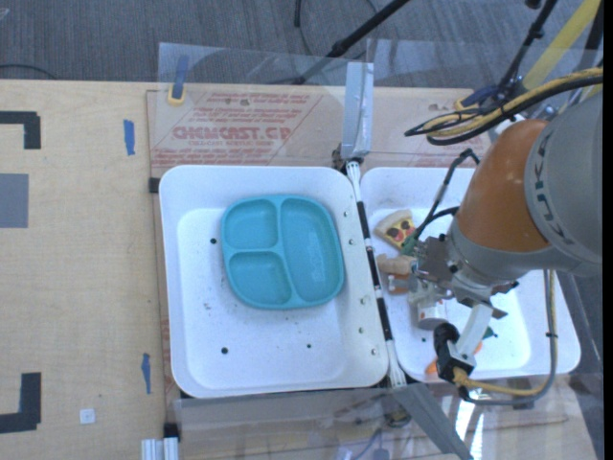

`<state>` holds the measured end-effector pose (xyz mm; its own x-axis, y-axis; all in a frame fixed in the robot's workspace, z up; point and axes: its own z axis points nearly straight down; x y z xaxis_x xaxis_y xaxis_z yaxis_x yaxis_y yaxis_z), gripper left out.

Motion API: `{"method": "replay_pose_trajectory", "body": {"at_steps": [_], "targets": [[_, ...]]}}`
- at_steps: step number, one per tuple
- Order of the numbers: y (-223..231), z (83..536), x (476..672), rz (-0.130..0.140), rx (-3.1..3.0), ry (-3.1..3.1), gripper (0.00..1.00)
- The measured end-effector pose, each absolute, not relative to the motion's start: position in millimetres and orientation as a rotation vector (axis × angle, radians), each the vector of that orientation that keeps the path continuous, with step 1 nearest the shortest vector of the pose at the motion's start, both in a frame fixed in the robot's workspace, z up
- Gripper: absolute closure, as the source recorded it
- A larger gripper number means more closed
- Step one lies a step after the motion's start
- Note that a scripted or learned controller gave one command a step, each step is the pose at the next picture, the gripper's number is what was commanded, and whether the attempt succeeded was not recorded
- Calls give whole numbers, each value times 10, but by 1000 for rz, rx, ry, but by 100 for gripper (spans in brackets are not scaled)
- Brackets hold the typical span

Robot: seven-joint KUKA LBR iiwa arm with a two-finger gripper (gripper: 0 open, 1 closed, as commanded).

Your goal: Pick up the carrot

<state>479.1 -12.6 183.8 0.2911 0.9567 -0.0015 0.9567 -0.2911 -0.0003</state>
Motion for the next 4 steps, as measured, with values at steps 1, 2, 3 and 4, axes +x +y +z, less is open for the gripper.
{"method": "replay_pose_trajectory", "body": {"at_steps": [1,2,3,4], "targets": [[-345,1834,4785,-6,2819,1389,100],[-424,1834,4786,-6,2904,1201,100],[-494,1833,4782,-7,3067,685,100],[-171,1836,4790,-6,3126,324,100]]}}
